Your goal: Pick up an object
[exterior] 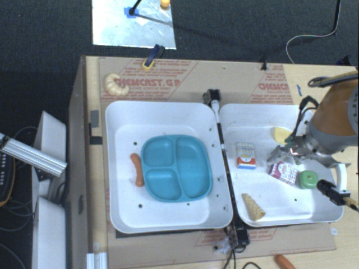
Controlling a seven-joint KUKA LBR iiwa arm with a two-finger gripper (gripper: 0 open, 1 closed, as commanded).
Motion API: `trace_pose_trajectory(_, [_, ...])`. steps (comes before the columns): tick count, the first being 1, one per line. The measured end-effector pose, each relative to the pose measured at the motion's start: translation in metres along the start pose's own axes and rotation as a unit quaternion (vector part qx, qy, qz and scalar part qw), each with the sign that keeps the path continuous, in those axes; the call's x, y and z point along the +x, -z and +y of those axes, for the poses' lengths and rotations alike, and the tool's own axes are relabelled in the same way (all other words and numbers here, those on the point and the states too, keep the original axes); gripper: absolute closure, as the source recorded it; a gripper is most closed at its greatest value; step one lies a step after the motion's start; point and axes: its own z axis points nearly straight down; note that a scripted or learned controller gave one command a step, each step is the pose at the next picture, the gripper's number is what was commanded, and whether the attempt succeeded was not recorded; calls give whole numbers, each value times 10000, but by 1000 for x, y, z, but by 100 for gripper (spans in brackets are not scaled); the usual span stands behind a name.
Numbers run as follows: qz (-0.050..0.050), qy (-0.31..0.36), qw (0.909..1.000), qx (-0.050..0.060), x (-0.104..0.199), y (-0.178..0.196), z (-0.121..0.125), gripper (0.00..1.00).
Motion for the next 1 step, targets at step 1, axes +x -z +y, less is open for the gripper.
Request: trace_pose_trajectory(1, [-8, 7, 10000, -28, 0, 12, 2, 100])
